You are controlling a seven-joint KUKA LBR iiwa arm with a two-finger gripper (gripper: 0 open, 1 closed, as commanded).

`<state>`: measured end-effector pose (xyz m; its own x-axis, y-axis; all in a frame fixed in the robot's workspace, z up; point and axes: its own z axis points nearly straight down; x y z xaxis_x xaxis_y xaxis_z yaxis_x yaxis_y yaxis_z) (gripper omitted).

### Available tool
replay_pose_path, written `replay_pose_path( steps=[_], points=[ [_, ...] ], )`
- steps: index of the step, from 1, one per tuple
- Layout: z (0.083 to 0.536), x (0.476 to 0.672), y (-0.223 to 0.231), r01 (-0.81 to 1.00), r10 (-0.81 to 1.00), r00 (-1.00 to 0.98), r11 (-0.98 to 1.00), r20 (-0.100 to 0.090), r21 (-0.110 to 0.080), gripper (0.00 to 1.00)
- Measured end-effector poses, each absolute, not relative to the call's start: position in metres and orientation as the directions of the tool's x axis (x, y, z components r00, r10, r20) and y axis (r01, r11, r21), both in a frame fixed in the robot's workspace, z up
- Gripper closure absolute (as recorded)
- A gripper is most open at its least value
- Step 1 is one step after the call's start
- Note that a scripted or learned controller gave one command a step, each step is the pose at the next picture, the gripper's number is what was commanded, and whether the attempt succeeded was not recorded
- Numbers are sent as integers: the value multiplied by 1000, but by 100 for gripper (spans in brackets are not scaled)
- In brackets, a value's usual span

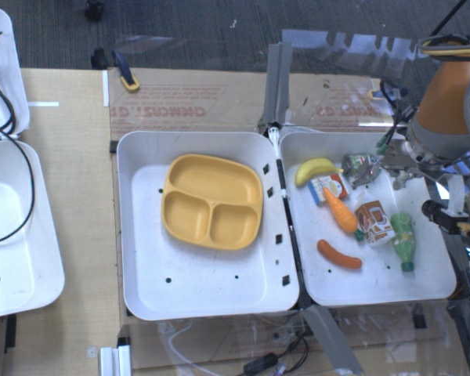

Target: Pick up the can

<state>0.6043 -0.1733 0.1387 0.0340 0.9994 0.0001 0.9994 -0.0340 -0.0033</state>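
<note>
The can, silver with a green label, lies on its side at the back of the right bin, just right of the banana. My gripper hangs over the back right of that bin, below the orange band of the arm. It is open, its two fingers spread apart. The left finger is at the can's right end. Nothing is between the fingers.
The right bin also holds a white and red packet, a carrot, a sausage, a brown box and a green bottle. A yellow divided plate lies in the left bin.
</note>
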Motion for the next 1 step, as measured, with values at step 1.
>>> replay_pose_path(
  steps=[1],
  points=[
    [93, 660, -164, 993, 993, 114, -114, -2, 2, 0]
  ],
)
